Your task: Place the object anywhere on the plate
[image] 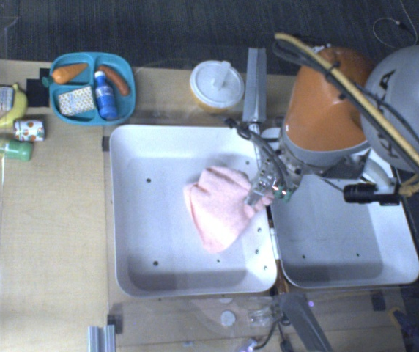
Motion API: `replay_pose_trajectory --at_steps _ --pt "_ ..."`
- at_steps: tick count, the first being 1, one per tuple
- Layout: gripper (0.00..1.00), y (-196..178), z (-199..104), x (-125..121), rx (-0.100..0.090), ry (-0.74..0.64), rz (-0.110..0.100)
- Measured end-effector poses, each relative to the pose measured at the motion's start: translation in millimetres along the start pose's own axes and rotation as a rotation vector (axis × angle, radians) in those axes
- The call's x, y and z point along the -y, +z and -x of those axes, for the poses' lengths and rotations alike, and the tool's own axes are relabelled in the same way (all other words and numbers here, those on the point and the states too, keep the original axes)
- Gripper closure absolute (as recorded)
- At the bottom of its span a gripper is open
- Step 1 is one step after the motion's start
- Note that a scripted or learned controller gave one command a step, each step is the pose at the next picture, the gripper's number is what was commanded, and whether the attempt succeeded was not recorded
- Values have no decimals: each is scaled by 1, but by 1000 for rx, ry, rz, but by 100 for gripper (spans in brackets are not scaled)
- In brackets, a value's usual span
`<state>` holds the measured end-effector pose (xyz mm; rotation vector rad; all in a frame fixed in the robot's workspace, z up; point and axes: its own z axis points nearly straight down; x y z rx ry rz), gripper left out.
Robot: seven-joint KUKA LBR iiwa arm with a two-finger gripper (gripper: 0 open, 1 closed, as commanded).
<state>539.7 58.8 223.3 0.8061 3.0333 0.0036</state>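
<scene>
A pink, crumpled, cloth-like object [219,205] lies in the left white bin [151,262], right of its middle and close to the bin's right wall. My gripper [263,191] hangs over the wall between the two bins and reaches down to the pink object's right edge. The wrist above it, with its orange band [323,112], hides how the gripper meets the object. A blue divided plate [92,86] sits on the bench beyond the left bin's far left corner. It holds a carrot, a sausage and a small blue bottle.
The right white bin [356,248] lies under the arm. A yellow cup with a white lid [217,85] stands behind the left bin. A banana [13,107], a small can [28,130] and a green bottle [4,148] lie on the bench at far left.
</scene>
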Motion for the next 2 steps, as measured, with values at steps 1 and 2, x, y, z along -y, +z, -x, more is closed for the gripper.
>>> replay_pose_trajectory --at_steps 1,2 --pt "100 -1 -44 -26 -1 -401 0" --pt "0 -1 -44 -26 0 -401 1"
